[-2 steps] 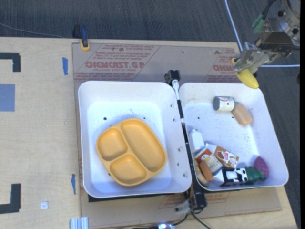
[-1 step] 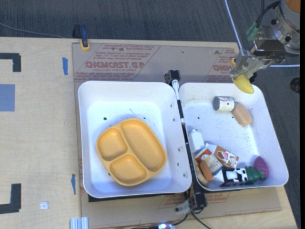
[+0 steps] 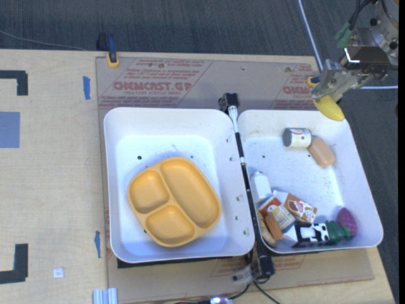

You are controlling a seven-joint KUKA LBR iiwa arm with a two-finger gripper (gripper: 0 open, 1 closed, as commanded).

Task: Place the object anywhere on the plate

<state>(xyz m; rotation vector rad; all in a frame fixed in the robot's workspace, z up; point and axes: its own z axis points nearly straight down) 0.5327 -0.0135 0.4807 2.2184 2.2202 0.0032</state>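
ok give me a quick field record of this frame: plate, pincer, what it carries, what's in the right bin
plate: yellow three-section plate, in the left bin, nothing on it
pincer: pincer, above the right bin's far right corner
carried: yellow object at the fingertips, looks gripped
right bin contents: small can, tan piece, white bottle, heap of toy food at the near edge
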